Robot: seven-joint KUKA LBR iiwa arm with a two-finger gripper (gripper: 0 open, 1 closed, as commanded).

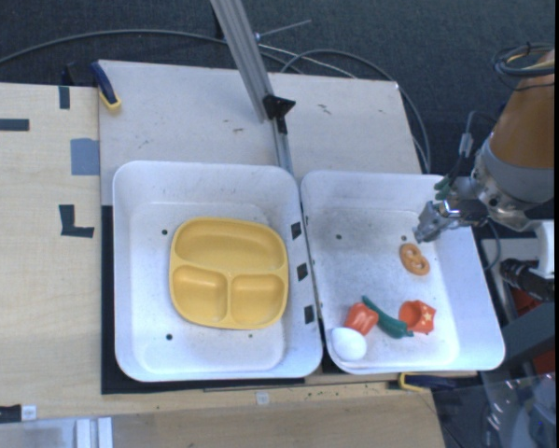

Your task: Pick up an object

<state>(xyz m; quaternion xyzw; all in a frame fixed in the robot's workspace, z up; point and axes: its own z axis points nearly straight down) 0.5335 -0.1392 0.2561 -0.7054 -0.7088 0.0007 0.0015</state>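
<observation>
Right bin (354, 203) mostly bare; gripper (428, 227) hovers near pretzel (414, 259).

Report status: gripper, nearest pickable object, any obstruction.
Gripper over right bin, nothing seen between fingers. Small orange piece just below it, loose. Nothing between them.

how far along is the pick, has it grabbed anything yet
Done: the gripper is over the right white bin, just above the small round orange-brown piece. In hand: nothing visible between its fingers. Left: descend, close on an object and lift. The orange-brown piece, the white egg-shaped object, the red-orange chunk, the green strip and the red block with a yellow star all lie on the bin floor.
</observation>
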